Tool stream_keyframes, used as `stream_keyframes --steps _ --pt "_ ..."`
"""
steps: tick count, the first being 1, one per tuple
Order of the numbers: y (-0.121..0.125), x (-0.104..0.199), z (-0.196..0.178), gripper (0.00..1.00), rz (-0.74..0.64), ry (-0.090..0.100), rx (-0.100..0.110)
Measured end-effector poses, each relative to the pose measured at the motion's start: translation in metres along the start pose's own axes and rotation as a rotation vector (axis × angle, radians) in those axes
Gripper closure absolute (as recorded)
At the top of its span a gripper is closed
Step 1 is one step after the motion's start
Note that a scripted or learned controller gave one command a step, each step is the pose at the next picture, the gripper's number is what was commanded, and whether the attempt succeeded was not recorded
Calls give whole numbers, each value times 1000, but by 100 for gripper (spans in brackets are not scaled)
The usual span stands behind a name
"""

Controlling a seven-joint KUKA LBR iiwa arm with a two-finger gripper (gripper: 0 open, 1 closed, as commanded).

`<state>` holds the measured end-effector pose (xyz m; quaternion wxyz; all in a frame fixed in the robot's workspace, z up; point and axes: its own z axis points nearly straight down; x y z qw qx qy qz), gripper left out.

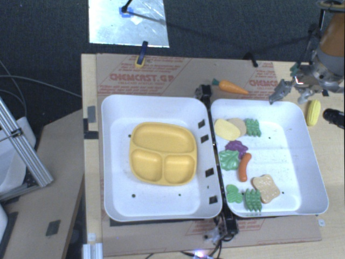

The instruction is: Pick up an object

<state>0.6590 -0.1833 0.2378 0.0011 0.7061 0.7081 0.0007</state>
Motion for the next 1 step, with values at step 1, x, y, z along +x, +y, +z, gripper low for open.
stream_keyframes --steps 1 --pt "-63 12 101 0 3 5 14"
